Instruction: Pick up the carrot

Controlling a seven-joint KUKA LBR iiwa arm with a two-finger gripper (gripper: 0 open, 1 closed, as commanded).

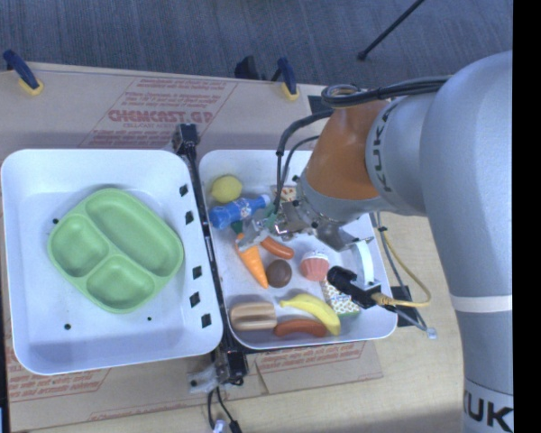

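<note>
The carrot (253, 265) is a small orange cone with a green top, lying in the right bin (379, 327) near its left wall. My gripper (284, 218) hangs over the middle of that bin, a little above and to the right of the carrot, close to a small red sausage (277, 248). The grey wrist and its orange band cover the gripper's upper part. Nothing shows between the gripper and the carrot.
Around the carrot lie a blue bottle (234, 213), a lemon (225, 188), a brown ball (279, 273), a cupcake (314, 265), a banana (312, 310), a bun (252, 314) and a hot dog (298, 329). The left bin (27, 332) holds a green divided plate (117, 246).
</note>
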